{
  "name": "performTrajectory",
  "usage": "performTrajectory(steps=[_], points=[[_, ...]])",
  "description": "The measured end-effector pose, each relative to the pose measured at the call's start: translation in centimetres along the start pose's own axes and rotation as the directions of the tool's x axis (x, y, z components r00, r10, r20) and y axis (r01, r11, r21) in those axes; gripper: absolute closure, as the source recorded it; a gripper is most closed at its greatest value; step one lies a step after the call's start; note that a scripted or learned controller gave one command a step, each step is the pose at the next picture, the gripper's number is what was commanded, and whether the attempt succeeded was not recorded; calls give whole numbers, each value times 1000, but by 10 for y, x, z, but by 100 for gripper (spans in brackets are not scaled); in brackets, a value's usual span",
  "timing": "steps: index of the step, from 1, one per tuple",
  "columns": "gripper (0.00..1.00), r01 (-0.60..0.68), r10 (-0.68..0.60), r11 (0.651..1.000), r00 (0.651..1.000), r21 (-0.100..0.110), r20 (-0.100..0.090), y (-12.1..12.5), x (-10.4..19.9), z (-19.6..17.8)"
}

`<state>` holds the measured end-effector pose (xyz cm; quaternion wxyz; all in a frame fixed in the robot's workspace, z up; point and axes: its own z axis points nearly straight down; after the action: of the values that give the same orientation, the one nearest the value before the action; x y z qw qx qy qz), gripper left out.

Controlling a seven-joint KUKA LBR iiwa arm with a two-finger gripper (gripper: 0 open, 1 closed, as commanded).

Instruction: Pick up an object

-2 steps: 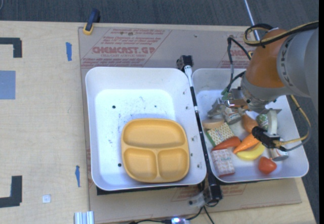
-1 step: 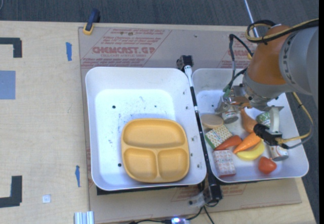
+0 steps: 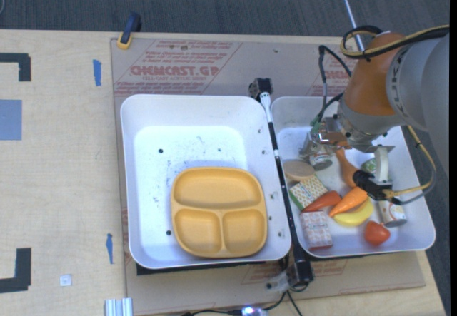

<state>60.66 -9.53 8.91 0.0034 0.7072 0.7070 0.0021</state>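
- My pincer [image 3: 323, 151]: low over the upper left part of the right bin [image 3: 421, 225], beneath my orange-banded wrist; whether it is wide or narrow I cannot tell, the wrist and cables cover it.
- Tan round piece [image 3: 298, 170]: just below my pincer, near the bin's left wall.
- Patterned block [image 3: 306, 192]: below the tan piece, green-and-yellow checked top.
- Orange carrot [image 3: 349, 200]: lying at a slant in the middle of the bin, tip toward the lower left, touching a red-orange piece [image 3: 323, 201] on its left.
- Yellow piece [image 3: 355, 216]: just beneath the carrot.
- Pink block [image 3: 316, 228]: at the bin's lower left corner.
- Red tomato [image 3: 377, 233]: at the lower right, just beside the yellow piece.
- Small white item [image 3: 393, 212]: at the right, beside the tomato; kind unclear.
- Left bin [image 3: 143, 165]: alongside, holds a yellow three-section tray [image 3: 218, 210] at its lower middle.
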Motion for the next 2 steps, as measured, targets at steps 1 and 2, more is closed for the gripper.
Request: performTrajectory(steps=[1,2], points=[[0,0,0,1000,1000,6,-1,-2,1,4],[0,0,0,1000,1000,6,-2,-31,1,3]])
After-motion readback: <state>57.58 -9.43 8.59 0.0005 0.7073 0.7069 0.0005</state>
